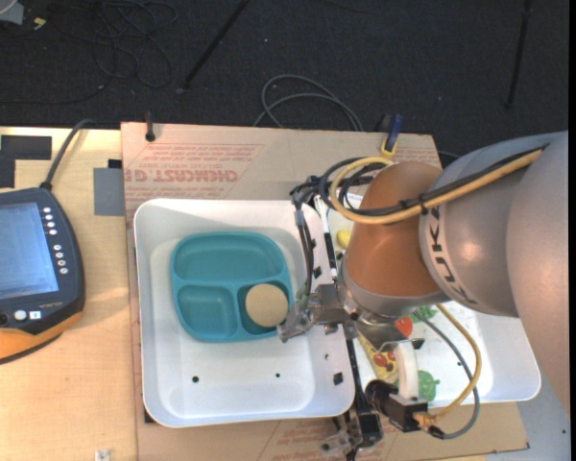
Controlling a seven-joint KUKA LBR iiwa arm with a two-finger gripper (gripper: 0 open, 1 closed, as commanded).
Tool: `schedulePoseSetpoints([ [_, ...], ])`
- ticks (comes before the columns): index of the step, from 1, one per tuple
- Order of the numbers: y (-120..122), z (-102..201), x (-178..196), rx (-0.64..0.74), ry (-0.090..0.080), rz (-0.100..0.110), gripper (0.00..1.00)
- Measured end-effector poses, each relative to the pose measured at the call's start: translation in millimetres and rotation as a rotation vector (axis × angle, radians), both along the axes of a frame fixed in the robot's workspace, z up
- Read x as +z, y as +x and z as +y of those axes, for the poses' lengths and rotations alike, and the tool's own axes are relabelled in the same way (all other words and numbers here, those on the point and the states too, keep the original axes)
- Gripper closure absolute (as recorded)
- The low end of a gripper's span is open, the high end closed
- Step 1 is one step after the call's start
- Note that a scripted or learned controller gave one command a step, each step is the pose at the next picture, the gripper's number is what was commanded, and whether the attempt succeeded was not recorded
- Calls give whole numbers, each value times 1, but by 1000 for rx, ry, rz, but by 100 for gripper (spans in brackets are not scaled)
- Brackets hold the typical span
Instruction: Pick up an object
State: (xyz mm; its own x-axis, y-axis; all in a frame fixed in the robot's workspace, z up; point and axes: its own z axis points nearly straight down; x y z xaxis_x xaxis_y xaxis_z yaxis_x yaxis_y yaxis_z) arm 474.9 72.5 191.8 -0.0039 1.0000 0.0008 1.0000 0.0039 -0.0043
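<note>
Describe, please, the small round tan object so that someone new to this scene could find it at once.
Start at the left white bin, the one away from the arm. Inside it lies a teal divided tray, and the tan disc sits in that tray's lower right compartment, near the bin's inner wall. It is the flat, pale brown circle against the teal, unlike the green and red pieces in the other bin.

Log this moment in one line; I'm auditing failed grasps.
end effector: at left bin's right edge | teal tray: in left bin | tan disc: in tray | grasp: unconfirmed
</note>
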Motion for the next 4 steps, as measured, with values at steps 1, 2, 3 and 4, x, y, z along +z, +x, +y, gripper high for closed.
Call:
schedulePoseSetpoints([
  [1, 59, -42, -4, -6, -3, -4, 0],
  [2, -2, 16, 43, 2, 2, -1, 0],
  [3, -2, 94, -85, 1, 0, 8, 0],
  [4, -1, 88, -70, -8, -3, 7, 100],
])
